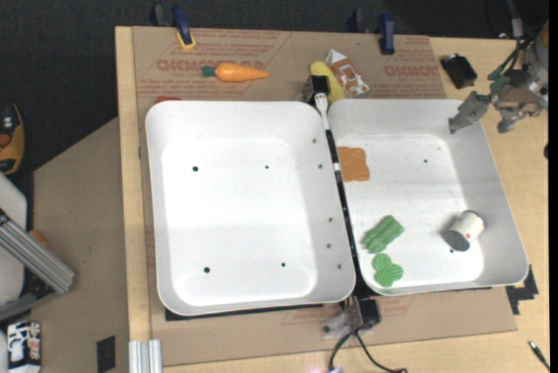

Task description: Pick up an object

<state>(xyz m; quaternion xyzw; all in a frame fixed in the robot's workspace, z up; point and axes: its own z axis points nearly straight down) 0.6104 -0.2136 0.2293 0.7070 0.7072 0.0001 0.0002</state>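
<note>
While hand hovers at right bin 2 o'clock rim, fingers apart, nothing held | nearest target: white-grey cylinder at 5 o'clock | descend centred, straddle its narrow axis, avoid bin wall

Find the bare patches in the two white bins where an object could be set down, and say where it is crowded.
The left bin offers a bare floor from wall to wall. In the right bin, the far half is free between the orange flat piece and the gripper at the far right corner. The near edge is crowded: two green pieces and a small white-and-grey cylinder.
</note>
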